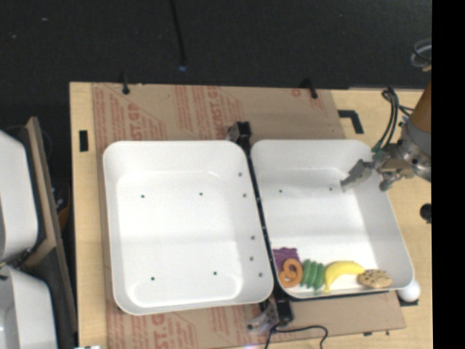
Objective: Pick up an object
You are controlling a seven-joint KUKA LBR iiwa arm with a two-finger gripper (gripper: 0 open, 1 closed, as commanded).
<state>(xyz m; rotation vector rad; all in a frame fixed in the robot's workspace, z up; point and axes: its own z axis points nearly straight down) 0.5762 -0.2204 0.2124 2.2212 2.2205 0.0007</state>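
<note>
Several small toys lie along the front wall of the right bin [327, 209]: a purple piece [285, 254], an orange ring [290, 273], a green ridged piece [314, 275], a yellow banana [343, 271] and a brown cookie [373, 278]. My gripper [365, 179] hangs over the far right part of that bin, well behind the toys. It is open, its two fingers are spread apart and nothing is between them.
The left bin [182, 224] stands beside the right one on a cardboard sheet [167, 115]. A small white ball [410, 291] rests outside the right bin's front right corner. A black clamp [240, 131] sits at the back between the bins.
</note>
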